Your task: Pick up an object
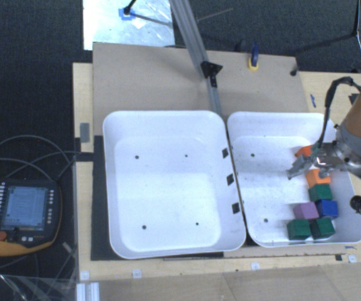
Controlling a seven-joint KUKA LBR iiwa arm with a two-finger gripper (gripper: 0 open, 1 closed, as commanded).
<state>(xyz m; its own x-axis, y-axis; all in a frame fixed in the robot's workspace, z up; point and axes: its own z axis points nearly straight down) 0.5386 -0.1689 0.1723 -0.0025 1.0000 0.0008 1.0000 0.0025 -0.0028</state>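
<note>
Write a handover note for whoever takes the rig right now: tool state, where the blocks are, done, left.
Tool: low over the right bin, beside the orange blocks; whether it grips anything can't be told from this view.
Blocks: all clustered at the right bin's right side: orange ones uppermost in view, then a dark green block, blue block, purple block, and two green blocks at the near corner.
Done: nothing visibly lifted.
Left: grasp one block and raise it.

Two white bins (168, 121), two orange blocks (318, 177), three green blocks (299, 229), one blue block (328, 208), one purple block (306, 211)
</note>
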